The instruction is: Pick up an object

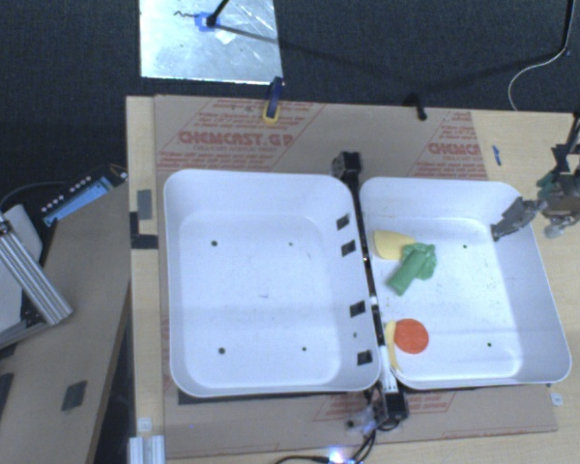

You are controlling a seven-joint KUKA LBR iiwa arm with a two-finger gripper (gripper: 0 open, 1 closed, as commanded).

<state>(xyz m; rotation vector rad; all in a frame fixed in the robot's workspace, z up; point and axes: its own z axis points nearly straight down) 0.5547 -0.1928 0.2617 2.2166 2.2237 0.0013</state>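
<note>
In the right bin (522,288) lie a green block-like toy (412,267), a yellow piece (388,246) touching it on its upper left, and an orange disc (411,336) near the bin's front left with a thin yellow sliver beside it. My gripper (514,218) hangs at the right bin's far right rim, well to the right of the objects. Nothing is seen held in it.
The left bin (261,278) sits beside the right one, joined by black clips (353,249) along the middle. A shiny metal sheet (211,27) lies beyond the bench. A metal rail (24,269) stands at the left. Cables run across the floor at the back.
</note>
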